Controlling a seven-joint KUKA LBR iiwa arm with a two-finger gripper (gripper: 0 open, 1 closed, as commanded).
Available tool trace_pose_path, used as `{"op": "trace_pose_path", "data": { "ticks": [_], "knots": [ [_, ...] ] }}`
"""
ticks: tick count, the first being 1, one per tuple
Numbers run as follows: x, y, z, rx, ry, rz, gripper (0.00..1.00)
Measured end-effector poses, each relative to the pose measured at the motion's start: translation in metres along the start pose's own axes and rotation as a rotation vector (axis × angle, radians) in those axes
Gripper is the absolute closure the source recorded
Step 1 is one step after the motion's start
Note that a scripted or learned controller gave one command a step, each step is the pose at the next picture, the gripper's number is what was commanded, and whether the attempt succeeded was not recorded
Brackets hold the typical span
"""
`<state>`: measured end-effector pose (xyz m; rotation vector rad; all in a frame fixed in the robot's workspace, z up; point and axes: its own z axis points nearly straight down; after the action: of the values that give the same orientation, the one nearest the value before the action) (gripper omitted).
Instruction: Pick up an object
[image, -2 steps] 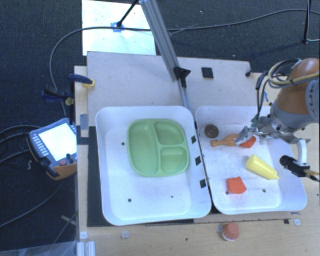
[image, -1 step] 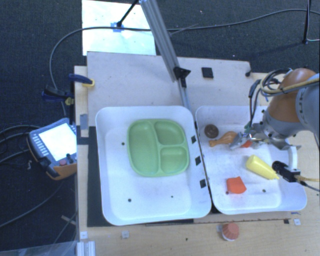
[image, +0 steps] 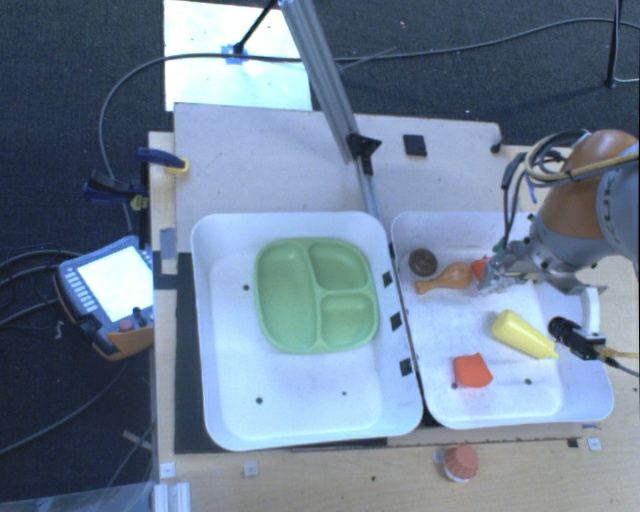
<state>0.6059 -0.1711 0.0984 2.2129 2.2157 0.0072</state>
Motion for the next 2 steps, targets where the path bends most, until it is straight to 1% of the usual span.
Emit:
{"op": "trace_pose_path", "data": {
  "ticks": [1, 2],
  "knots": [
    [0.008, 0.005, -0.049, 0.004, 0.003, -0.005, 1.0],
    [0.009, 0.007, -0.092, 0.004, 0.002, -0.005, 1.0]
  ]
}}
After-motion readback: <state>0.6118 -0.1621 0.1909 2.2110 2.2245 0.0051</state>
